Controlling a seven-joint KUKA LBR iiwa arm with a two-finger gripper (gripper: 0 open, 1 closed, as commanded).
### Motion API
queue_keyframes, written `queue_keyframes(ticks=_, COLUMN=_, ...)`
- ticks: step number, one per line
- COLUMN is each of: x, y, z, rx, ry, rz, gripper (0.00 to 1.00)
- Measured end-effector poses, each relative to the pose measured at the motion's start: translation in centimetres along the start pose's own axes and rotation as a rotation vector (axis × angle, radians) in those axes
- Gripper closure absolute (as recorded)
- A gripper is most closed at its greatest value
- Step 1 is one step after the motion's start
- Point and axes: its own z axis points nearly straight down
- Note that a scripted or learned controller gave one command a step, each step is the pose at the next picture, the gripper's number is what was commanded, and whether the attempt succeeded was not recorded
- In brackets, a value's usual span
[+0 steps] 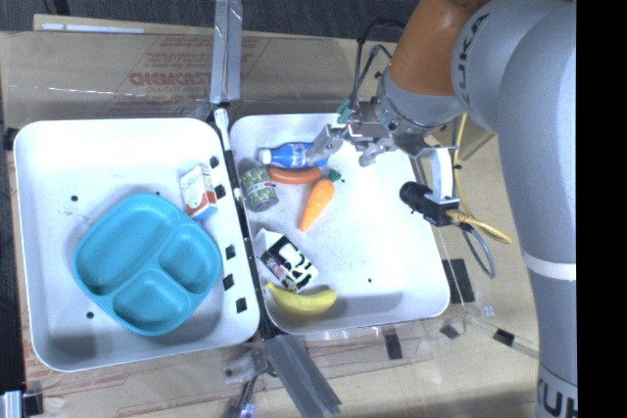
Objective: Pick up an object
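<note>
Gripper (345,140) over the right bin (416,250), beside the blue bottle (291,154) — grip unclear; bottle label unreadable — too small.

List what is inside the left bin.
The left bin holds a blue divided plate and a small white-and-orange carton by its right wall. Whatever lies beneath the plate is covered, so it cannot be told.

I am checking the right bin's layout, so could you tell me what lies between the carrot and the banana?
In the camera view, a small black-and-white box lies between the carrot and the banana, just above the banana.
</note>
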Motion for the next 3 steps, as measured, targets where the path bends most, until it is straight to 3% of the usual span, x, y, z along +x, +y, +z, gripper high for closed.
queue_keyframes(ticks=1, x=1.0, y=-0.8, z=11.5, rx=-0.002, ry=-0.001, rz=0.009, gripper=0.00)
queue_keyframes(ticks=2, x=1.0, y=-0.8, z=10.5, rx=0.001, ry=-0.001, rz=0.007, gripper=1.00)
queue_keyframes(ticks=3, x=2.2, y=0.9, z=-5.8, rx=-0.006, ry=-0.002, rz=-0.143, gripper=1.00)
